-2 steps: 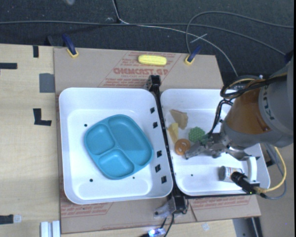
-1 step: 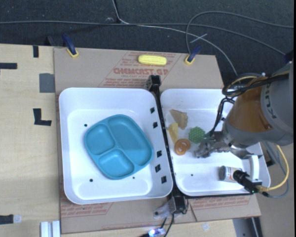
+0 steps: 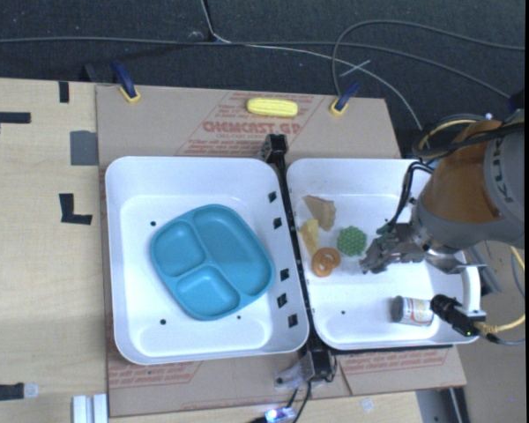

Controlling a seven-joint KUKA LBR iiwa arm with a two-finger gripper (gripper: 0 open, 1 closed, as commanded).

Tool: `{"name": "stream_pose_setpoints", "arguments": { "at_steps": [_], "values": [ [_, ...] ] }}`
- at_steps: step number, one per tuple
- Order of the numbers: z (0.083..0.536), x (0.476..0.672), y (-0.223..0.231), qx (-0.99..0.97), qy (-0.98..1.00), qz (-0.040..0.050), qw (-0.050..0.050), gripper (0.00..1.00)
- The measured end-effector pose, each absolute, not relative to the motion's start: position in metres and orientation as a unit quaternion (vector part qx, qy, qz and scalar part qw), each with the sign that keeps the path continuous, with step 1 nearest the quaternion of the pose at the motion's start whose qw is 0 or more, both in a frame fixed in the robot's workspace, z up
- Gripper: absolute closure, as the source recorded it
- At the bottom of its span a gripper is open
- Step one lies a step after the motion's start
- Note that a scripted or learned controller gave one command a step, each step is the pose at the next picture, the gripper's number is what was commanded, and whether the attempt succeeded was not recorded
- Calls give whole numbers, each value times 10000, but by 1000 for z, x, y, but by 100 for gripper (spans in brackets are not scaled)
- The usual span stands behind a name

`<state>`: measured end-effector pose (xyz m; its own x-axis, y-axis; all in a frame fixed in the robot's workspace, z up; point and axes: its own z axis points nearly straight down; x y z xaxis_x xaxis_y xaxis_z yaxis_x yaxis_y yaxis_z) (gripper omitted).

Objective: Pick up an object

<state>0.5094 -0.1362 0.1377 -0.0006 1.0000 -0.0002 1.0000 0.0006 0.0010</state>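
Dark two-finger gripper (image 3: 377,256) sits low in the right white plastic bin (image 3: 370,329), just right of the bumpy green ball (image 3: 351,239), likely lining up on that cluster; can't tell its state, too dark and small. Round orange ring (image 3: 325,261), tan crumpled piece (image 3: 320,211) and pale yellow block (image 3: 309,235) crowd the ball, small cylindrical jar (image 3: 412,309) lies apart; blue three-compartment plastic tray (image 3: 212,261) fills the left white bin (image 3: 123,254)
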Motion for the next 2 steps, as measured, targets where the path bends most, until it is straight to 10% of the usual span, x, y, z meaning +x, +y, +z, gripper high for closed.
{"name": "stream_pose_setpoints", "arguments": {
  "at_steps": [2],
  "values": [
    [243,522,-133,7065,7077,12,24,100]
  ]
}}
